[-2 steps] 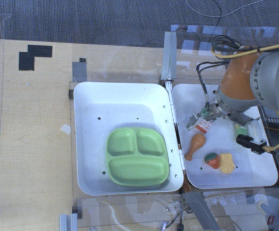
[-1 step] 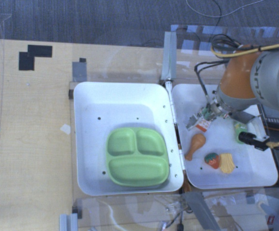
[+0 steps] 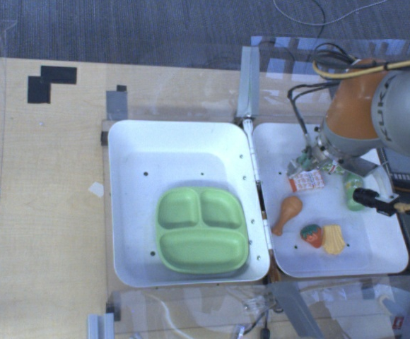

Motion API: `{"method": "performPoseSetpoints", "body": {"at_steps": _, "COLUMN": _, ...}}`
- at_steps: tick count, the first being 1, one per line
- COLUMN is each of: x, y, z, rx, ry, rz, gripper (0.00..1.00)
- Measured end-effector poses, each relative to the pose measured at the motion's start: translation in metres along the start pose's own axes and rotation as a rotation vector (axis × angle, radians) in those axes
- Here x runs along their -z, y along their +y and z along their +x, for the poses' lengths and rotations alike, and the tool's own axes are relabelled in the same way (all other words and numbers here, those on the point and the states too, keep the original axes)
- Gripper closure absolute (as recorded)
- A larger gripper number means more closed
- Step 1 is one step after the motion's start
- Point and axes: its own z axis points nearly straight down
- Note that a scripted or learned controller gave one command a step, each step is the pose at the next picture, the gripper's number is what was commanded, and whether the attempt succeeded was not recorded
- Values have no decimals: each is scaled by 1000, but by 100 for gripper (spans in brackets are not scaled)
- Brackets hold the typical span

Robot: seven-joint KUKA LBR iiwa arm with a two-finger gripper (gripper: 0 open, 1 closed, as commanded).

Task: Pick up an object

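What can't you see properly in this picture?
- Camera view: the arm's gripper sits low in the right bin, its tip lost against the clutter under it.
- The small packet: print too small to read.
- The green thing: partly behind a black part of the arm, so its shape is unclear.
- The arm: cut off at the right edge.

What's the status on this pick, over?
Gripper low in the right bin, finger state unreadable. At its tip: small red-and-white packet, hold unconfirmed. Toy drumstick and green item close by. Green divided plate in left bin.
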Motion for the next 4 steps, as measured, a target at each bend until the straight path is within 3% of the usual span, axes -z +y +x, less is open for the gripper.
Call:
{"method": "performPoseSetpoints", "body": {"at_steps": 1, "x": 0, "y": 0, "z": 0, "rx": 0, "ry": 0, "rz": 0, "gripper": 0}}
{"method": "performPoseSetpoints", "body": {"at_steps": 2, "x": -12, "y": -15, "z": 5, "rx": 100, "ry": 3, "rz": 1, "gripper": 0}}
{"method": "performPoseSetpoints", "body": {"at_steps": 3, "x": 2, "y": -12, "z": 3, "rx": 99, "ry": -5, "rz": -7, "gripper": 100}}
{"method": "performPoseSetpoints", "body": {"at_steps": 4, "x": -11, "y": -17, "z": 5, "rx": -55, "ry": 8, "rz": 3, "gripper": 100}}
